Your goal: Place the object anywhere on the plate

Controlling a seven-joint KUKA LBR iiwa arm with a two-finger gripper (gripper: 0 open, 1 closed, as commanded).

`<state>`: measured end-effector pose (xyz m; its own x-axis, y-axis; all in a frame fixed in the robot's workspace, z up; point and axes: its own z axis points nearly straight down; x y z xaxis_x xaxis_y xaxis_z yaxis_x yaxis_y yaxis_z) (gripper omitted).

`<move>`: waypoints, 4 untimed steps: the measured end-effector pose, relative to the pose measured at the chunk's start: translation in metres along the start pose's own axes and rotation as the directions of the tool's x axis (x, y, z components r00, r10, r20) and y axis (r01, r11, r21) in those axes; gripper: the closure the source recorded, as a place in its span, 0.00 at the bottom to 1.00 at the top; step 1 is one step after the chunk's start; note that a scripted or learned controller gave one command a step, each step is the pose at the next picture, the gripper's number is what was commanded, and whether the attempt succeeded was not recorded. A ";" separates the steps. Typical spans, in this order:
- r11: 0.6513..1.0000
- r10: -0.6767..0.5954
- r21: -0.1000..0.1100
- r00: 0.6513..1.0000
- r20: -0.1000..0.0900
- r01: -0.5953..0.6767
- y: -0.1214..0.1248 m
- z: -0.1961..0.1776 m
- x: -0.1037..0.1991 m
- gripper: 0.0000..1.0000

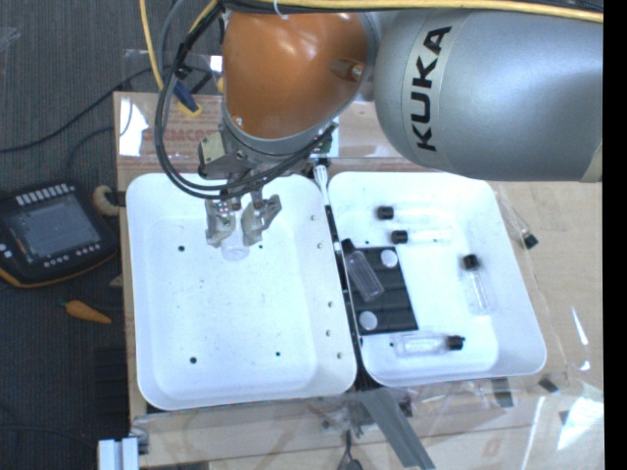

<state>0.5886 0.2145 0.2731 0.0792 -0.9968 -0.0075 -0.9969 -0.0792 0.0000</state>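
My gripper [238, 231] hangs low over the back part of the left white bin [176, 360], its two fingers a little apart and nothing clearly gripped between them. A small clear vial-like object [235, 251] lies on the bin floor right under the fingertips. The black plate [387, 306] lies in the right bin [509, 351] against its left wall, with a clear vial [365, 275] and two white round pieces on it. The big orange and grey arm covers the back edge of both bins.
Several clear vials with black caps lie in the right bin: two near the back [411, 213], one upright-lying at the right [476, 284], one at the front [428, 343]. A teach pendant [49, 233] sits left of the bench. Cables hang above the left bin.
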 end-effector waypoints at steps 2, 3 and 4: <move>0.958 -0.287 -0.005 0.958 -0.001 0.287 0.048 0.080 -0.023 0.00; 0.995 0.100 0.006 0.995 -0.003 -0.100 0.082 0.184 -0.026 0.00; 0.995 0.101 0.009 0.995 0.000 -0.101 0.081 0.173 -0.028 1.00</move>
<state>0.5058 0.2375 0.0999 -0.0217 -0.9997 -0.0078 -0.9997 0.0218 -0.0085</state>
